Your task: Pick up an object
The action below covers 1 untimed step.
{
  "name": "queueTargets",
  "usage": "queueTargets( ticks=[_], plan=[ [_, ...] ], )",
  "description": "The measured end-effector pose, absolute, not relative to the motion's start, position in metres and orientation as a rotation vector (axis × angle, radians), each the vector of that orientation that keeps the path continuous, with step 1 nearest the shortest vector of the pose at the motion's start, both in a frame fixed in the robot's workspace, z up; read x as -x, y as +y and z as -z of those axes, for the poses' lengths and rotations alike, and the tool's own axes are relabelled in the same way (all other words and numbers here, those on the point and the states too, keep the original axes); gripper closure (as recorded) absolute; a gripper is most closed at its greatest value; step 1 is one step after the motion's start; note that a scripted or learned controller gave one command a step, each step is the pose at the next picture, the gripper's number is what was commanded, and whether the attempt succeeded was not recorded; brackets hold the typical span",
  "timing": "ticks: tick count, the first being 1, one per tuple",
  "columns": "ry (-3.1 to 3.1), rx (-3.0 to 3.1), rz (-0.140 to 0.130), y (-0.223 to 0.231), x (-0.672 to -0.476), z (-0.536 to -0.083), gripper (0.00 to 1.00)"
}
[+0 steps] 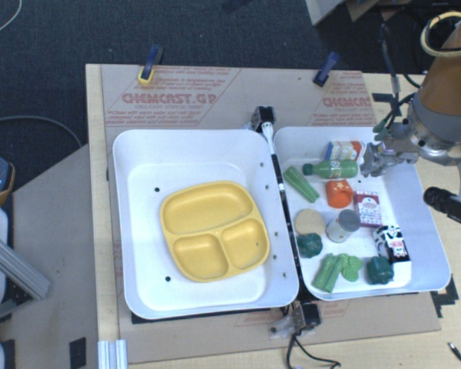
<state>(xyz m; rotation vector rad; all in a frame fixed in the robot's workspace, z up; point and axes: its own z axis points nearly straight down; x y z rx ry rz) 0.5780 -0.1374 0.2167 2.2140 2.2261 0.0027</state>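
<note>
My gripper [371, 162] hangs over the back right part of the right bin [426, 229], just right of a green bottle [330, 169] that lies on its side and a small white and orange carton [343, 151]. Below these lie an orange cup [339, 194], a red box [367, 208] and a grey can [345, 224]. A green stick [300, 183] and a tan disc [309, 221] lie toward the bin's left wall. Along the front are a teal lump [310, 244], light green pieces [335, 271], a dark green piece [380, 270] and a black and white figure [392, 243].
The left bin [131, 206] holds a yellow divided plate [213, 229]. A black divider [278, 183] runs between the two bins. Clamps [149, 64] hold the board at the back. The arm's orange band [446, 83] rises at the right.
</note>
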Motion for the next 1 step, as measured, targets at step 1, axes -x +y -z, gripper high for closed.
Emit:
queueTargets(
  ticks=[1],
  plan=[
    [2.226, -2.212, -0.006, -0.0880, -0.5970, -0.2275, 1.00]
  ],
)
